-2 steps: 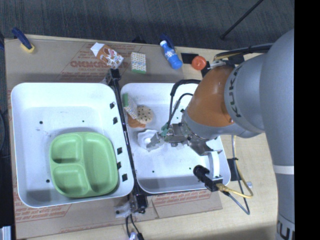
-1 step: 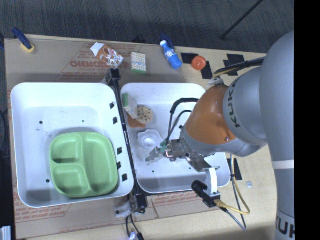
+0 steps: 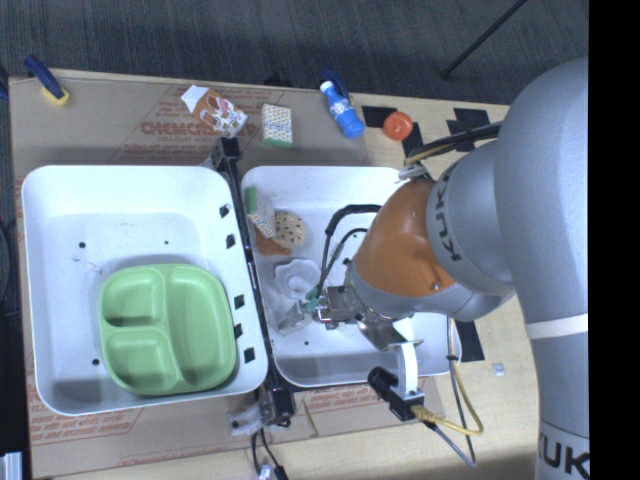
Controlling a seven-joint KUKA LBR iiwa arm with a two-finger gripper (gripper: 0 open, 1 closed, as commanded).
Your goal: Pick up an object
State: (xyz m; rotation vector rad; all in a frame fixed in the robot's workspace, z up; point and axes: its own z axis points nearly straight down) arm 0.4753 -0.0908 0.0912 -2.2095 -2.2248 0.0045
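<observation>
Nearest you: the arm [image 3: 520, 228], its grey body and orange band covering the right half of the right bin [image 3: 320, 183]. The gripper [image 3: 305, 311] sits low in that bin, tips beside a clear crumpled plastic item [image 3: 296, 276]; you can't tell how far the claw is spread or whether it grips anything. A cookie-like object [image 3: 287, 229] lies further up the same bin, near the divider. The left bin [image 3: 60, 198] holds a green divided tray [image 3: 168, 328].
</observation>
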